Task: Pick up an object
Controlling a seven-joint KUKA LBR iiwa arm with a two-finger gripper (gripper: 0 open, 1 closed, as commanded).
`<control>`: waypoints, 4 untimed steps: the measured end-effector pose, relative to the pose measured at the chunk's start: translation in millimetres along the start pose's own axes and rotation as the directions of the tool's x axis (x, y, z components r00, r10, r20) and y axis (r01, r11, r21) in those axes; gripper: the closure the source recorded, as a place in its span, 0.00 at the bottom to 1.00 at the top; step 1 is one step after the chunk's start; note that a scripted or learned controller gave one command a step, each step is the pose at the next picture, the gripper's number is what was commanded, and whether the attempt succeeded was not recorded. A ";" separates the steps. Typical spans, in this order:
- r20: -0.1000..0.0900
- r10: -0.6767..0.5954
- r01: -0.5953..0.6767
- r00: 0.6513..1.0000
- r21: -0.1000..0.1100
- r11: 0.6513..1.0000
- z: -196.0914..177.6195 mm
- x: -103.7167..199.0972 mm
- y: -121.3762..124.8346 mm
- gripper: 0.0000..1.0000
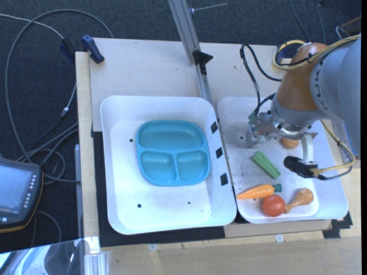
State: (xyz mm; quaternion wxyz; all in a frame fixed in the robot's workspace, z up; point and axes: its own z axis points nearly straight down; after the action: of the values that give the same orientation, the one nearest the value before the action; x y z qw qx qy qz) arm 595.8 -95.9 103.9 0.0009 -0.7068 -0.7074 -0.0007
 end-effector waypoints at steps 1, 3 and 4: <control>0.003 0.000 0.000 1.000 -0.006 1.000 -50.7 4.9 -7.0 1.00; 0.003 -0.001 0.001 1.000 -0.005 1.000 -116.8 3.6 -5.1 1.00; 0.001 -0.006 0.006 1.000 -0.004 1.000 -128.7 55.2 -1.4 1.00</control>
State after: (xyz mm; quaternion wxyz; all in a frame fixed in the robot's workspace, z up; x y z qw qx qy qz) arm 594.4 -41.0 232.7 -0.0009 -0.7048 -0.7094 -0.0021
